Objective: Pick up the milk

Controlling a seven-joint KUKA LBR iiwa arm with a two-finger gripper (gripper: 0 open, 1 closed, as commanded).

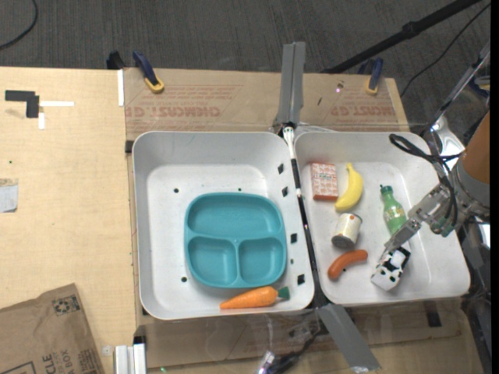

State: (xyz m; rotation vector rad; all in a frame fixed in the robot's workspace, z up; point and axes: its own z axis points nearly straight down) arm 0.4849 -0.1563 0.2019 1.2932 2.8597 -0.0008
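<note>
The milk [391,269], a small carton with black and white cow patches, lies tilted near the front right corner of the right bin [437,291]. The gripper [399,240] reaches in from the right and hangs just above and beside the carton's upper end, between it and the green bottle [392,207]. Whether its grip is released or clenched cannot be told. A sausage [347,262] lies to the carton's left.

arm [475,170] cut off at right edge, cardboard box [47,333] cropped at bottom-left corner
</note>
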